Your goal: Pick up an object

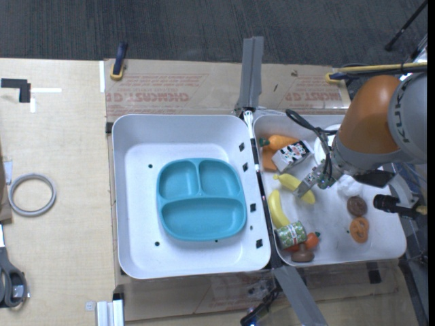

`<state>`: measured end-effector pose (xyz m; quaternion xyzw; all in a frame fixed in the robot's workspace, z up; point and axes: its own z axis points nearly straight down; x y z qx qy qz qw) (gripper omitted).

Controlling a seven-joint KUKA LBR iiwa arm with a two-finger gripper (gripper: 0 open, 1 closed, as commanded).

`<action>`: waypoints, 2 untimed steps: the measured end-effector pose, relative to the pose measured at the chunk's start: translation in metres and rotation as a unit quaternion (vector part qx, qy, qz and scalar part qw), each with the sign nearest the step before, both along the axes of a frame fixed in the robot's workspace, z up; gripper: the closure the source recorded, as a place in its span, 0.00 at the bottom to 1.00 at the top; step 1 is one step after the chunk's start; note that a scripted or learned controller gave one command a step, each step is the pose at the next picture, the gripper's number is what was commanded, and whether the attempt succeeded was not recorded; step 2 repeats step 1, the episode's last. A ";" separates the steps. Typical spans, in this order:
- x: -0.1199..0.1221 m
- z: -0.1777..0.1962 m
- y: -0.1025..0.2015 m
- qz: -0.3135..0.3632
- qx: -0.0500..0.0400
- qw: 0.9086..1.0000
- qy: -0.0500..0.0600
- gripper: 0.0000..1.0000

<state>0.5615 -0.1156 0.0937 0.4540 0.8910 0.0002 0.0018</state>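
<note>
White plastic forms both bins. Reversed red lettering runs across the cardboard (224, 90) behind them; it cannot be read. Left bin (129, 202): one teal divided plate (202, 199). Right bin (387, 246): an orange carrot-like piece (280, 142), a white printed carton (293, 154), a banana (277, 208), a green labelled can (291, 235), and two brown items (357, 216). The end effector (314, 182) sits low in the right bin, closed on a small yellow object (293, 185). A tape roll (30, 194) lies on the tabletop (54, 141).
</note>
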 end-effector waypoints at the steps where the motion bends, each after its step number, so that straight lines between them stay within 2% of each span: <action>1: 0.018 0.127 0.045 -0.055 0.000 0.999 0.002 1.00; 2: 0.018 0.127 0.045 -0.055 0.000 0.999 0.002 1.00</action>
